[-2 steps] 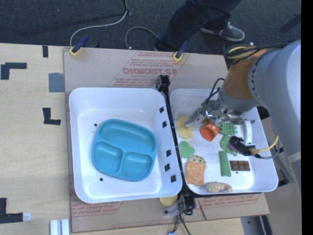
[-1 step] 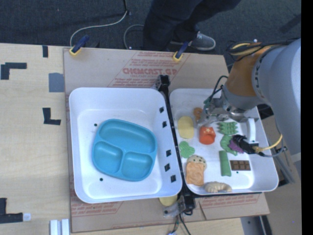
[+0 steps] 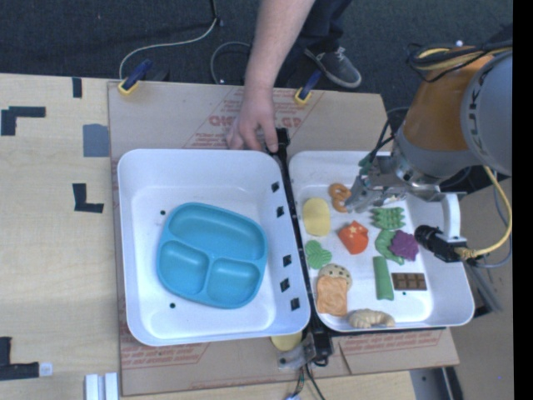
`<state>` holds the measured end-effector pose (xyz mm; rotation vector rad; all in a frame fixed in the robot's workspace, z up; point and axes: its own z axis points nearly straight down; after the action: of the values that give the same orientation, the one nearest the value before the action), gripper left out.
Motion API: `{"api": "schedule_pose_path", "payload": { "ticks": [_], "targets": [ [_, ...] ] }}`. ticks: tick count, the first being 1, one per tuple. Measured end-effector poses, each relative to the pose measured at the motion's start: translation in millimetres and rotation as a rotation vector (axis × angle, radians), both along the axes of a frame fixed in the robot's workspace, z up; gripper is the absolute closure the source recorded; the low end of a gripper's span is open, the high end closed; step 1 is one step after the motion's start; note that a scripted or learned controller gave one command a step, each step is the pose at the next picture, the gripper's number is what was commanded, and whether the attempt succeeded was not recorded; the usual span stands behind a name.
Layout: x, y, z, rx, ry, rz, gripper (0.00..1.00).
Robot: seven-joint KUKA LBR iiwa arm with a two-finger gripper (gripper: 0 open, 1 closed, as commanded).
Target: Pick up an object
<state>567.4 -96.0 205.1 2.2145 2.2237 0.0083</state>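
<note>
- Dark carpet lies beyond the far edge of the table (image 3: 50, 223), a pale wooden top with a brown cardboard sheet (image 3: 333, 111) laid under the bins and held by clamps at its far edge.
- The left bin (image 3: 137, 173) sits toward the table's middle and holds a blue divided plate (image 3: 212, 255) lying flat near its centre.
- The right bin (image 3: 445, 302) touches the left one along a shared wall and reaches toward the table's right edge.
- The grey arm (image 3: 454, 123), with its orange band, leans in over the right bin's far right corner.
- A person's hand (image 3: 250, 130) rests on the far rim where the two bins meet.
- The claw (image 3: 371, 192) hangs low over the far part of the right bin, beside a small brown ring-shaped toy (image 3: 339, 195); I cannot tell how far it is open, and nothing shows in it.
- Toy foods, the things to pick, lie across the right bin: a yellow piece (image 3: 316, 217) near the shared wall, an orange-red pepper (image 3: 353, 237) in the middle, a purple bunch (image 3: 405, 245) and green leafy pieces (image 3: 388, 217) toward the right wall.
- Nearer the front rim lie a green stick (image 3: 382, 278), a chocolate bar (image 3: 409, 282), a toast-like slice (image 3: 331, 294) and a croissant (image 3: 370, 317).
</note>
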Motion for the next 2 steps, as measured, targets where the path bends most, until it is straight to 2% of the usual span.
{"api": "schedule_pose_path", "payload": {
  "ticks": [1,2],
  "targets": [
    [0,-2,-7,-0.001,0.007,-0.003,0.0],
    [-30,-39,-123,-0.002,0.001,-0.01,0.0]
  ]
}}
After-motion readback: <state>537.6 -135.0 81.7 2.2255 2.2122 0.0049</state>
